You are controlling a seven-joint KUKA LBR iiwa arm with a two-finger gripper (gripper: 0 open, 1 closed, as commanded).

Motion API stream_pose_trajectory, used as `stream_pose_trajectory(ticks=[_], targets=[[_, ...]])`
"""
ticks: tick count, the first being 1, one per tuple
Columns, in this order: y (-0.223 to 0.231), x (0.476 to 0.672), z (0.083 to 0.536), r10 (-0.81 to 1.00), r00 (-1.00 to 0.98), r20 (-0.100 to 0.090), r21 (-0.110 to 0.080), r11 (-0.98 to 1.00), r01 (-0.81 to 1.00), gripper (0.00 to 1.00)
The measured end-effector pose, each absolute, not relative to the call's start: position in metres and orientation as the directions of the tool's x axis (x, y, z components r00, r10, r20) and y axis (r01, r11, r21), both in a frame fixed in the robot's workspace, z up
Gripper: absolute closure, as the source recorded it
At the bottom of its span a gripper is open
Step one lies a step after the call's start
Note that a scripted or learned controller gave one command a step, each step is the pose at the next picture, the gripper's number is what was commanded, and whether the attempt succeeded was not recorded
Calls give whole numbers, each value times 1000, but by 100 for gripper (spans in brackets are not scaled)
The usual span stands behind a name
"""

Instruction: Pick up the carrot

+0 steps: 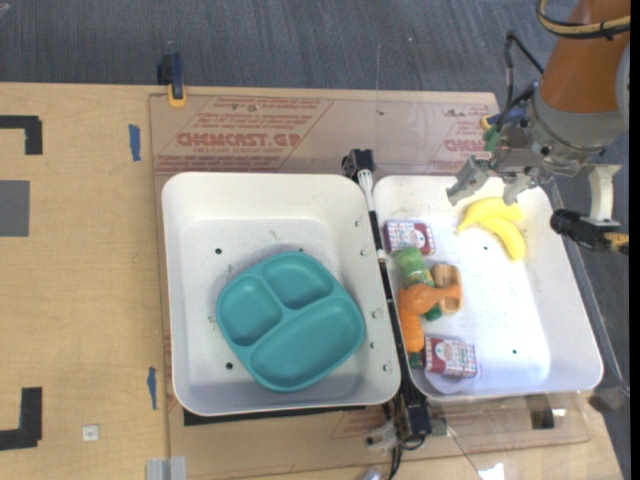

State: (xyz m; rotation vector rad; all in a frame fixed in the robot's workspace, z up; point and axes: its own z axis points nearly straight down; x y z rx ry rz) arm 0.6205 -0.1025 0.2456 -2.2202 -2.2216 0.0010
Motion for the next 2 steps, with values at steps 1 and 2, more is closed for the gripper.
stream_pose_trajectory(ticks=[1, 2], targets=[[-43, 548, 182, 998, -59, 3, -7, 59, 998, 0], [-29, 507, 184, 1000, -30, 2, -6, 30, 1000, 0]])
